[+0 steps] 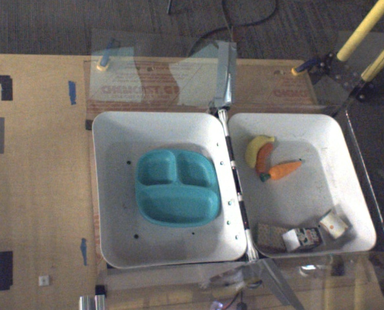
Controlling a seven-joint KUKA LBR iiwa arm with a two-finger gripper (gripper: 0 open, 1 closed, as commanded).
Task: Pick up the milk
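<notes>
Overhead slanted view of a pale wooden bench (37, 186) carrying two shallow white bins side by side, joined along a metal seam in the middle of the frame. The left bin (111, 141) holds a teal divided plate (177, 187) with three compartments, lying flat near its centre. The right bin (353, 179) holds all the small items. The milk carton (303, 238), white with dark print, lies on its side in the lower part of this bin, close to the bottom wall. Just left of it, touching or nearly touching, is a flat grey-brown packet (271, 235); just to its upper right sits a small white block (333, 224), tilted towards the lower right corner. Well apart from these, in the upper left of the same bin, a yellow banana (255, 147) lies against a short orange-red piece (264, 158), and an orange carrot (285, 170) with a dark green end points up and to the right beside them. The space above the milk carton is open, with nothing lying over it. Behind the bins, at the top of the frame, a clear plastic sheet (153, 76) covers a board with reversed red lettering. Strips of blue tape (71, 92) mark the bench on the left, and yellow poles (367, 23) slant across the upper right corner above dark carpet
</notes>
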